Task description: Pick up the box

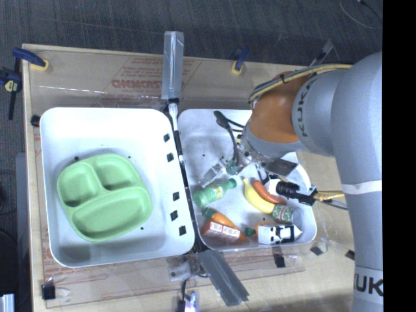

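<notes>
checking in on the pick-the-box run. honestly, not much is done as far as i can see. the gripper (221, 169) is down in the right bin (195, 130), roughly mid-bin, just above the green bottle (214, 192) and left of the banana (257, 199). from this slanted view i can't tell whether it's open or shut, the wrist blocks too much. nothing looks held.

the box is my main question. there's an orange box (225, 233) lying flat along the bin's near wall, with a carrot (220, 220) touching its top edge, and a white box (279, 234) just beside it in the near right corner, under a small can (284, 212). either could be the target; both sit on the bin floor, apart from the gripper.

so i'd say we're at the approach stage at best: the arm would need to shift toward the near edge, get down, close and lift. the left bin (52, 125) has the green tray (104, 197).
</notes>
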Tool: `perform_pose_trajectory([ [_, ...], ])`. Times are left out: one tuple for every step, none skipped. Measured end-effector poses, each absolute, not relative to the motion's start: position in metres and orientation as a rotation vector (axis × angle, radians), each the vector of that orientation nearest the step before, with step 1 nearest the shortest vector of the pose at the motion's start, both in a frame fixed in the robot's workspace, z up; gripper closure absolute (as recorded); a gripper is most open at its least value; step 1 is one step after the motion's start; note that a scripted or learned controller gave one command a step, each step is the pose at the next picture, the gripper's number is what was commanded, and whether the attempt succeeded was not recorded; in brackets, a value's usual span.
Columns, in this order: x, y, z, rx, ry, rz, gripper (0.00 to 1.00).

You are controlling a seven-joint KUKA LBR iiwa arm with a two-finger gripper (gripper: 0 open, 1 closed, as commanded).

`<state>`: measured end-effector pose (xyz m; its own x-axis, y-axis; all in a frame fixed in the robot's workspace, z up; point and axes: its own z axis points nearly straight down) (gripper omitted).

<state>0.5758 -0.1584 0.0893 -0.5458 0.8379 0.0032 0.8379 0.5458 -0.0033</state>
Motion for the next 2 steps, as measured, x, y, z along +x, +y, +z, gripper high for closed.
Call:
perform_pose_trajectory([
  [0.6311, -0.1628, 0.0902, -1.916, -2.487, 0.002, 0.00],
  [0.6316, -0.1619, 0.0979, -1.906, -2.491, 0.004, 1.00],
])
